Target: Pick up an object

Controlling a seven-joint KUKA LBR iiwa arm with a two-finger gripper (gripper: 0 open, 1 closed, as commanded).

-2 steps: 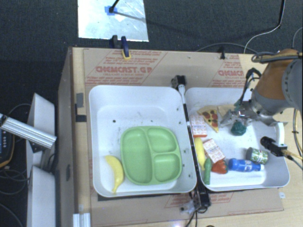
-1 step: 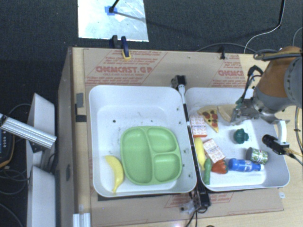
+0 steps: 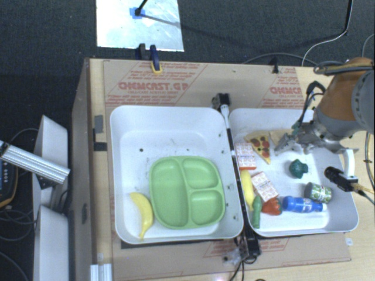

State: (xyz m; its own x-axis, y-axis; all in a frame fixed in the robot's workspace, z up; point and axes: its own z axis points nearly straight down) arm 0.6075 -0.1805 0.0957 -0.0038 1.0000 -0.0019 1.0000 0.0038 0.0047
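Nothing has been lifted yet, so the whole pick is judged to remain. The claw (image 3: 291, 142) is seen low in the right bin (image 3: 345, 218), near its far side, with the arm (image 3: 345, 101) reaching in from the right. Whether anything is pinched there cannot be told (the tips are too small and dark to read). The pizza slice (image 3: 259, 142) lies just beside the claw, toward the bin divider. The teal toy (image 3: 298, 168) sits near it on the bin floor. Further off lie the can (image 3: 317, 192) and the blue bottle (image 3: 302, 204), untouched.
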